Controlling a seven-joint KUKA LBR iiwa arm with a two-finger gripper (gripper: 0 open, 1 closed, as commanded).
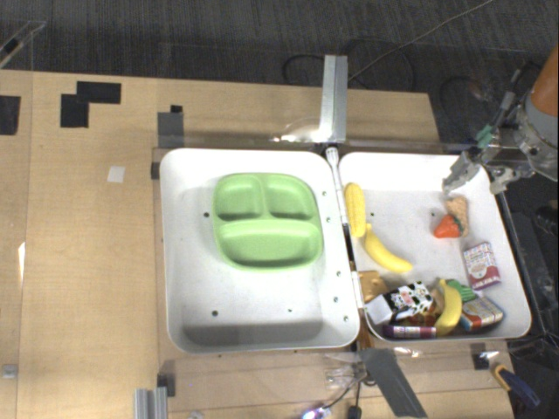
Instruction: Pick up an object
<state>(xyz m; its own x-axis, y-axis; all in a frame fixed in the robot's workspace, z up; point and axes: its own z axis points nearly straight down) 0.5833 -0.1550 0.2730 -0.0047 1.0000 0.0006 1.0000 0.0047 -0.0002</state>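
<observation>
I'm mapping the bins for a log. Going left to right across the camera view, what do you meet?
Green divided plate → corn cob → banana → strawberry toy → small red-and-white carton → end effector sits above, near the right bin's far right corner.

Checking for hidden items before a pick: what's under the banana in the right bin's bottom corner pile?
The small banana lies atop a red carton and a purple marker. Anything beneath that pile is covered.
</observation>
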